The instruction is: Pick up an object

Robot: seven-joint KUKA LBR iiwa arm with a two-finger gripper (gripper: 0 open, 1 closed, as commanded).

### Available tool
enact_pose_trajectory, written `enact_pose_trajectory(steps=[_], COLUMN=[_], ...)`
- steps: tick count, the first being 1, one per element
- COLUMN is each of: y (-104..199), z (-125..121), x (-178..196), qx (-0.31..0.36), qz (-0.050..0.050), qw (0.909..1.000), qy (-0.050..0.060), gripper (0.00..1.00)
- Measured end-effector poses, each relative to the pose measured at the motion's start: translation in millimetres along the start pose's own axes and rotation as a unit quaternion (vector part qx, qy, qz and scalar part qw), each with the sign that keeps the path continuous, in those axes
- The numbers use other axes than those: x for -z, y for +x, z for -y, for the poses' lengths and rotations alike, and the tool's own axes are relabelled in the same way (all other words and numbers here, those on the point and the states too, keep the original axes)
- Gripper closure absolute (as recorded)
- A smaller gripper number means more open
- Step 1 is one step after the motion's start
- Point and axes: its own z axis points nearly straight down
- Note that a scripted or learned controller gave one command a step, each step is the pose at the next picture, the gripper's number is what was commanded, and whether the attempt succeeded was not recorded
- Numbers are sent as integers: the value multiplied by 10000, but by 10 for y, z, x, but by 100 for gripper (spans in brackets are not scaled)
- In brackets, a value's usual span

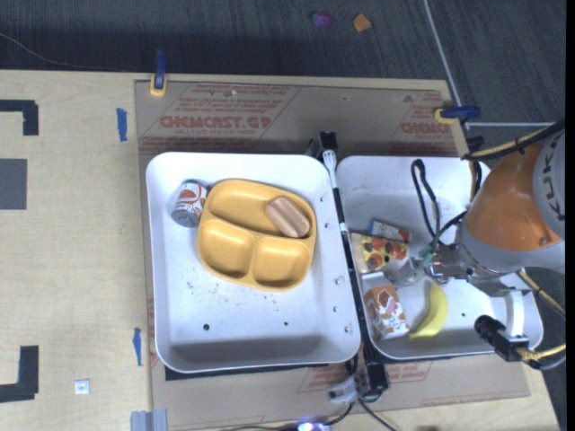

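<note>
Right, the claw (425,268) is down in the right bin (449,173), low over the clutter near that bin's middle, and from this slanted overhead angle I cannot tell how it is set or whether anything is caught in it. The grey arm (503,241) with its orange band comes in from the right edge and covers much of the bin's right half.

Just below the claw lies a yellow banana (434,312), curved, running toward the bin's front wall. Left of the claw, touching or nearly so, there's a flat snack packet (382,252) printed with red and green fruit, and in front of that a second packet (386,311) in orange and white, just beside the banana. A black cable (422,191) loops up across the bin floor behind the claw.

Over to the left bin (243,339): a yellow 3-compartment tray (243,245) sits toward the back, with a brown sausage-like piece (287,215) lying in its back right compartment. A crushed can (188,203) rests against the tray's back left corner.
</note>
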Motion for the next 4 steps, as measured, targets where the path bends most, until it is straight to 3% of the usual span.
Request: enact_pose_trajectory(steps=[1,2,3,4], y=[-42,-42,177,162], z=[-20,-19,164,143], x=[115,114,5,120], qx=[-22,-21,-25,-34], qz=[50,49,47,69], qw=[10000,10000,10000,9999], qy=[-47,-45,-43,-80], gripper=[100,0,0,100])
